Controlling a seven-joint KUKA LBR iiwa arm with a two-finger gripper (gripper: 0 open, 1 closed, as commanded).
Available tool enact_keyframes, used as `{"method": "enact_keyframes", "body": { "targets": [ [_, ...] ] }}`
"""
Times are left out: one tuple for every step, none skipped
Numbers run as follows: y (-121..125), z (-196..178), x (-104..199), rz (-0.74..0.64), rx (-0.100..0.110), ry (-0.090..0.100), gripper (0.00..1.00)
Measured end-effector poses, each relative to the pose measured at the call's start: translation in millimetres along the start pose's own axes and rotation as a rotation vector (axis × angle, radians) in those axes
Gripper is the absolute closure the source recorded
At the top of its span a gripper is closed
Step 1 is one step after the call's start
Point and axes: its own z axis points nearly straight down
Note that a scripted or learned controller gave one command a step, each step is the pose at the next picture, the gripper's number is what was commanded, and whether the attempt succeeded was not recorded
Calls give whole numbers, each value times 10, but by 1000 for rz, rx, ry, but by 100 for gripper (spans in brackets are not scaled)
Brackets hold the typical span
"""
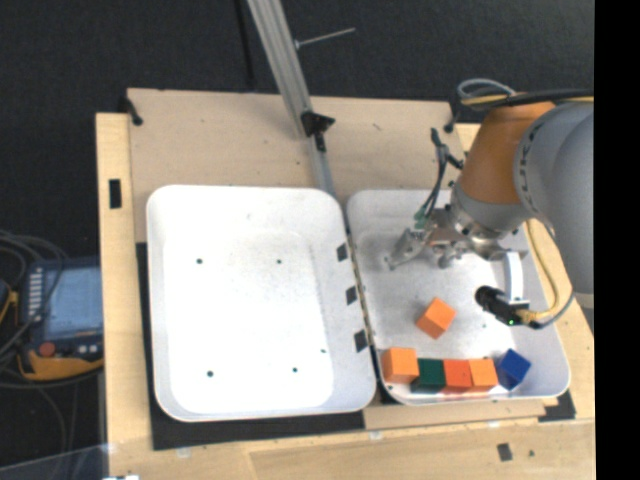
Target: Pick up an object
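Note:
The right bin (pixel 385 230) holds several small blocks. One orange block (pixel 436 318) lies alone near the bin's middle. Along the front wall sit an orange block (pixel 401 364), a green block (pixel 431 374), two more orange blocks (pixel 470 373) and a blue block (pixel 513 367). My gripper (pixel 425 246) hangs over the back half of this bin, above and behind the lone orange block, with nothing visibly held. The grey arm with its orange band (pixel 505 163) reaches in from the right.
The left bin (pixel 245 298) lies beside the right one, its white floor bare but for a few dark specks. A slanted metal pole (pixel 285 63) rises behind the bins. A small device with cables (pixel 60 318) sits off the bench at the left.

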Motion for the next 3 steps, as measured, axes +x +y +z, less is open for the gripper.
{"method": "enact_keyframes", "body": {
  "targets": [
    [27, -153, -8, 7, -11, 1, 100],
    [-50, -648, -44, -1, -12, 0, 100],
    [-39, -1042, -61, -5, -12, 0, 100]
  ]
}}
